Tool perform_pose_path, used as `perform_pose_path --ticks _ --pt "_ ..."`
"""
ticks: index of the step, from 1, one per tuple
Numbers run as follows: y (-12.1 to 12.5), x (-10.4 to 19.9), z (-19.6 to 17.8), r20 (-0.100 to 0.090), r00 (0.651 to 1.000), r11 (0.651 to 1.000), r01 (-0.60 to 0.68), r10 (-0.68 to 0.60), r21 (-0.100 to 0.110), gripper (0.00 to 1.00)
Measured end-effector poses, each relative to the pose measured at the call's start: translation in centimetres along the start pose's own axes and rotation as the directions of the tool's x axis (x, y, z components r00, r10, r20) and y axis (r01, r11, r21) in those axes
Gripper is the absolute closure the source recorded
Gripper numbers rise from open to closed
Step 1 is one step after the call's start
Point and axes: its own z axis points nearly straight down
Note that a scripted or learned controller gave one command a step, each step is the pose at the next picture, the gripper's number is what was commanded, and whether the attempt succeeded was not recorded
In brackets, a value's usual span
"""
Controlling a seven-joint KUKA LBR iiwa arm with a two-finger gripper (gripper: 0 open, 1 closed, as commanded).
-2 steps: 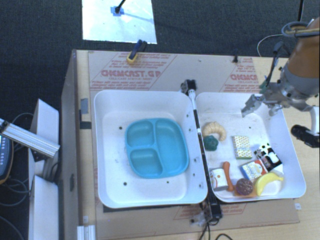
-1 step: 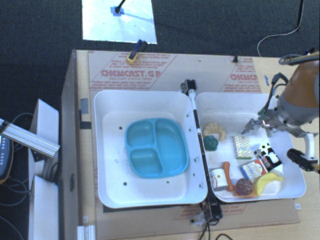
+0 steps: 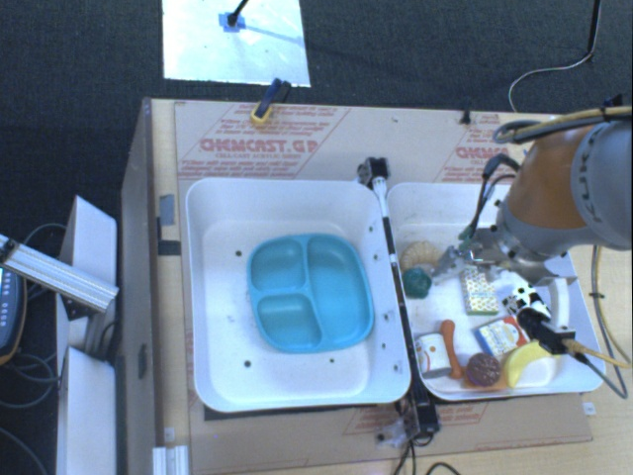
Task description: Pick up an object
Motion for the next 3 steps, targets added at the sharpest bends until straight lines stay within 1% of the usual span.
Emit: perform_pose_path --ticks 1,2,3 --pt "-6.1 -0.5 0.4 0.001 1.000 1.000 -0.004 0.004 0.001 0.00" --pt "-6.8 1.1 3.9 0.001 1.000 1.000 -0.003 0.003 -0.001 0.00" --pt "-6.7 1.1 2.8 0.000 1.000 1.000 -0.002 0.002 -0.003 1.00"
